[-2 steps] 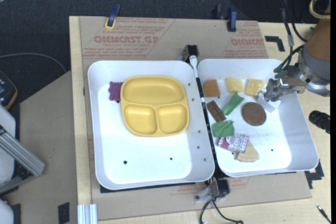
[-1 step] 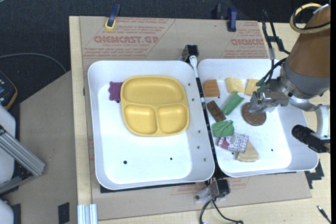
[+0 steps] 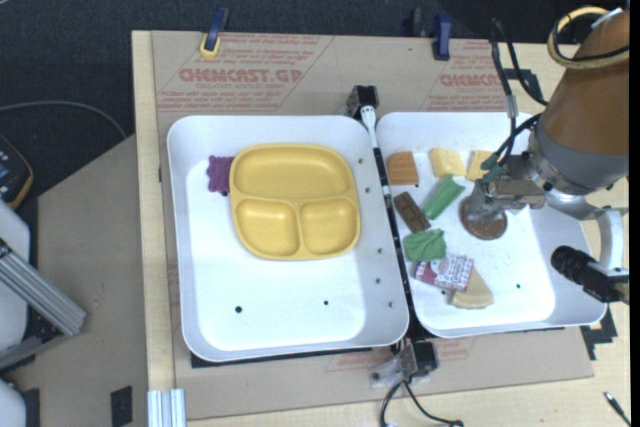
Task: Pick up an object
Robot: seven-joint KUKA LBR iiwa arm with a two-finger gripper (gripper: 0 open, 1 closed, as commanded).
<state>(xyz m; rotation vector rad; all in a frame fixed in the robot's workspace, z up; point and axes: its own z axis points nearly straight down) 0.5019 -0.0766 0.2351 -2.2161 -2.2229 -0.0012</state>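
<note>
Tan wedge point(image 3: 473, 292), brown disc point(image 3: 487, 225) under end effector point(image 3: 487, 207)

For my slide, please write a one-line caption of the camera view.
Arm's tool lowered into the right bin among small food items; the yellow divided tray lies in the left bin.

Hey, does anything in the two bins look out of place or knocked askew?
One thing: a purple object in the left bin lies wedged partly under the edge of the yellow divided tray. The small items in the right bin are loosely scattered, but nothing looks spilled or damaged.
</note>
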